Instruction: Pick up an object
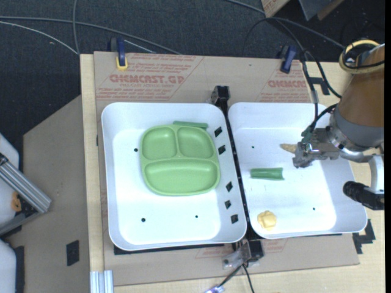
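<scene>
Over the right white bin my hand hovers, grip state unreadable | small green stick-shaped piece just beside it | yellow lump near front rim | green sectioned plastic plate in left bin

Grey arm, orange band, black cable, metal fingers
</scene>
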Controlling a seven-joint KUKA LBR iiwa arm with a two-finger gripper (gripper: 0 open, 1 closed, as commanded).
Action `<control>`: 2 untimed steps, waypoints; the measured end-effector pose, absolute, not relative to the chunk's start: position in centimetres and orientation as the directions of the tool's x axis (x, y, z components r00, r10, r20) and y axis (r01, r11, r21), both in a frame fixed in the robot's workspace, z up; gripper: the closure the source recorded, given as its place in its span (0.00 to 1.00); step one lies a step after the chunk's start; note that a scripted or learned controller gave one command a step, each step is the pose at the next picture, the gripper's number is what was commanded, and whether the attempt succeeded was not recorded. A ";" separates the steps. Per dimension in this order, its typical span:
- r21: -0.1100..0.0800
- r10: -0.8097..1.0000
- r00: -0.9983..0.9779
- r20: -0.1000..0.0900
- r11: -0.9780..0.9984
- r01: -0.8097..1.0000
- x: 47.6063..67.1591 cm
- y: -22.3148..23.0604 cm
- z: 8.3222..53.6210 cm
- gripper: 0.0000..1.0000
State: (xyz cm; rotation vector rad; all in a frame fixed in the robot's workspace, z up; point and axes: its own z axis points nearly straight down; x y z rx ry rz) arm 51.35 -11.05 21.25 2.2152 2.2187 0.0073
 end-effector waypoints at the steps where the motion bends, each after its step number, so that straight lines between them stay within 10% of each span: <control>1: 0.004 1.000 -0.001 -0.001 0.001 1.000 51.5 -11.0 23.8 1.00; 2: 0.002 1.000 -0.007 0.002 0.007 1.000 53.3 -5.7 24.3 1.00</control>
